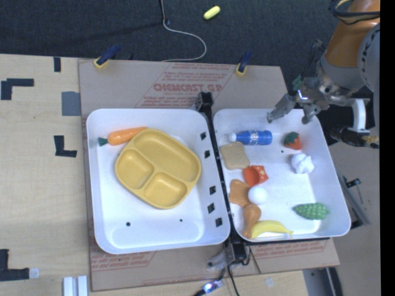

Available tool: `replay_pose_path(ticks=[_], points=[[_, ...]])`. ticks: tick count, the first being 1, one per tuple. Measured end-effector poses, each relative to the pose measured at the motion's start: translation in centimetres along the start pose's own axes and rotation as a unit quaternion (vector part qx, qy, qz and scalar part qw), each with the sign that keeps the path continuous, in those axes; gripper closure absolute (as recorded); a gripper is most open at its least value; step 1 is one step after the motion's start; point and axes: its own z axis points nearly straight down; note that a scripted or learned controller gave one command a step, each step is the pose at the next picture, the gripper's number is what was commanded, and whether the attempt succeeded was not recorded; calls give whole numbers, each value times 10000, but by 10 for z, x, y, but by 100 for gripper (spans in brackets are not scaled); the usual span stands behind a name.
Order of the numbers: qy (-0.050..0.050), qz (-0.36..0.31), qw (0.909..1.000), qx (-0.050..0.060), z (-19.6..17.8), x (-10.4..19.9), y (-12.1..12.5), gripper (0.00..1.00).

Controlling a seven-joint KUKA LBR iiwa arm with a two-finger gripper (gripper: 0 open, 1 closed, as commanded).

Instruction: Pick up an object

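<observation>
Grey arm reaching in from right, claw (290,111) fingers spread, holding nothing

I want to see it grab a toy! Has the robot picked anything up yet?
Not yet. The tool hangs over the back edge of the right bin with nothing between its fingers. The blue bottle, strawberry and banana all lie in that bin. Left to do: go down, grip one, lift.
</observation>
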Motion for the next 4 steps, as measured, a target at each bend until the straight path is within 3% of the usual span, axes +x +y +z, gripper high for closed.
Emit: replay_pose_path(ticks=[1, 2, 3, 4], points=[[-13, -15, 10000, -70, -9, 0, 3, 0], [-14, -20, 10000, -38, 56, 0, 4, 0], [-20, -13, 10000, -93, 108, -6, 14, 0], [-23, -24, 9998, -216, 114, -4, 24, 0]])
